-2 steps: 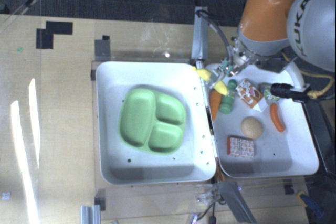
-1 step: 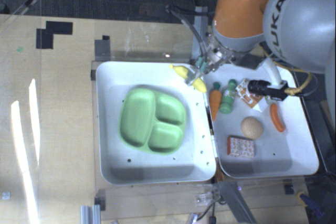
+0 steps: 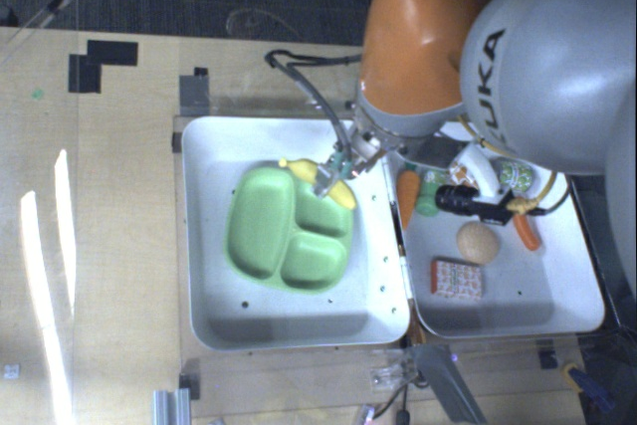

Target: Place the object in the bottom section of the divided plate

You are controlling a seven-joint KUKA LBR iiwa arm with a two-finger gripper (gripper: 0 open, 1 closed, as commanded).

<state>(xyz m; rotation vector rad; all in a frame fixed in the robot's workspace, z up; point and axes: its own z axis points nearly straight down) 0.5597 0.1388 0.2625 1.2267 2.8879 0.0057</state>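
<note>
A green divided plate point(image 3: 261, 219) lies in the left bin point(image 3: 209, 244), with one long section on its left and two smaller ones on its right. A yellow object point(image 3: 343, 196), perhaps a banana, rests along the plate's upper right edge, its ends showing on either side of the gripper. My gripper point(image 3: 327, 180) points down onto the middle of that yellow object, and the tip hides the contact. The large grey and orange arm above covers the gap between the bins.
The right bin point(image 3: 557, 294) holds an orange carrot point(image 3: 407, 197), a small green item point(image 3: 426, 204), a tan round object point(image 3: 478, 242), a red patterned box point(image 3: 457, 279), a small orange piece point(image 3: 528, 232) and a white-green packet point(image 3: 513, 176).
</note>
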